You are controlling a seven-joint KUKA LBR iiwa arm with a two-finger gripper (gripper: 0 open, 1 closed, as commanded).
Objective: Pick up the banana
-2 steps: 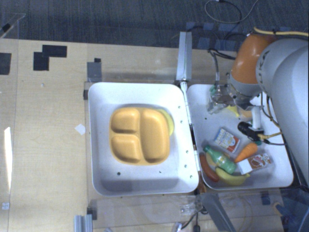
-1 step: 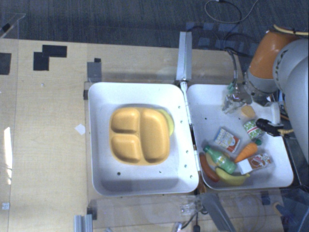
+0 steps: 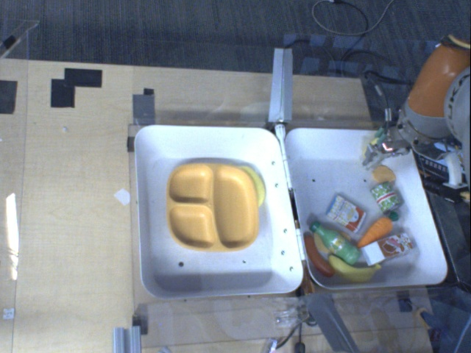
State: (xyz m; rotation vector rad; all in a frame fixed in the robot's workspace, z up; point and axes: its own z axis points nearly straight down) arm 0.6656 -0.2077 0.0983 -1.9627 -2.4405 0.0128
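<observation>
The yellow banana (image 3: 355, 271) lies against the near wall of the right bin (image 3: 324, 151), curved, partly under a green bottle (image 3: 335, 243). My gripper (image 3: 380, 148) hangs over the far right corner of that bin, well away from the banana, with the arm's orange band (image 3: 436, 79) behind it. Nothing shows held in it.
Around the banana lie a dark red sausage (image 3: 314, 254), a carrot (image 3: 377, 230), a red and white box (image 3: 389, 247), a juice carton (image 3: 346, 213), a small can (image 3: 385, 195) and a tan piece (image 3: 383, 173). The left bin (image 3: 151, 197) holds a yellow divided tray (image 3: 215, 204).
</observation>
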